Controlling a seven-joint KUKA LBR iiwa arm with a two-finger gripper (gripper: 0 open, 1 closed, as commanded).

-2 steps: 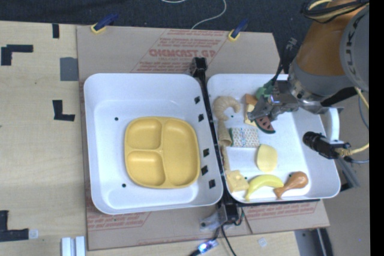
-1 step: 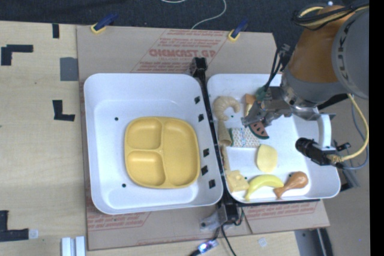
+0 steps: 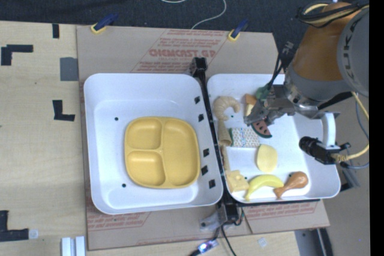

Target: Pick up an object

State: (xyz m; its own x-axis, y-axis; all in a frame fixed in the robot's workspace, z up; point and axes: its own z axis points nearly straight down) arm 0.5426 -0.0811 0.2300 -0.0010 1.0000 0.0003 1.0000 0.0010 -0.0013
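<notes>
Two white bins sitting side by side, one gripper hovering.
One glossy yellow three-section plate; one curved banana, one drumstick; fingers' opening: cannot tell.

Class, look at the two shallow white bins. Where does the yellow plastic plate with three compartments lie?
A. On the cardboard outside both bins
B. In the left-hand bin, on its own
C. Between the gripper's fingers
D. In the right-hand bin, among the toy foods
B: the yellow three-compartment plastic plate lies flat on the floor of the left-hand shallow white bin, apart from the toy foods.
</notes>
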